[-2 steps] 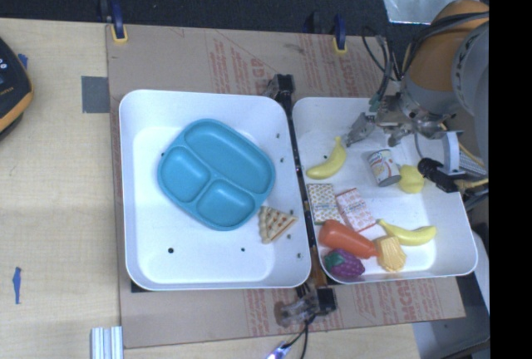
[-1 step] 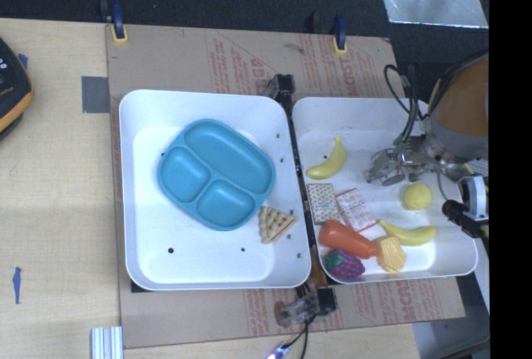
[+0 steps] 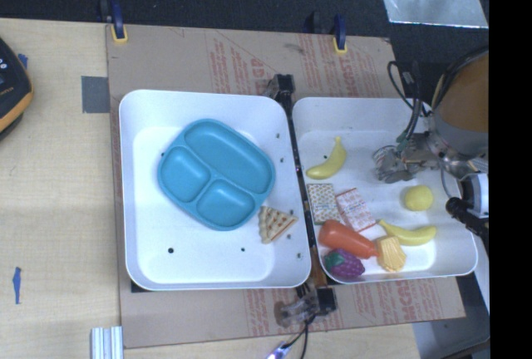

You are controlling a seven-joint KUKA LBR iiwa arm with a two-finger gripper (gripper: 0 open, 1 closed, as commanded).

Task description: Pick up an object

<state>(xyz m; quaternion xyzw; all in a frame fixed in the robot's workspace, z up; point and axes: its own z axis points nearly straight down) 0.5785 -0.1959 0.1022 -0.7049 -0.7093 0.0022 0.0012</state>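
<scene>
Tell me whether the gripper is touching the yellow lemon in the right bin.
Apart. The camera view shows bare white bin floor between the gripper and the lemon.

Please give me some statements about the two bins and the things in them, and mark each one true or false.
1. The blue plate lies in the left bin. True.
2. The carrot is in the left bin. False: it lies in the right bin, near its front edge.
3. The right bin holds two bananas. True.
4. The waffle piece lies on the plate. False: it lies on the bin floor beside the plate.
5. The tool holds the lemon. False: the lemon lies apart from it on the bin floor.
</scene>
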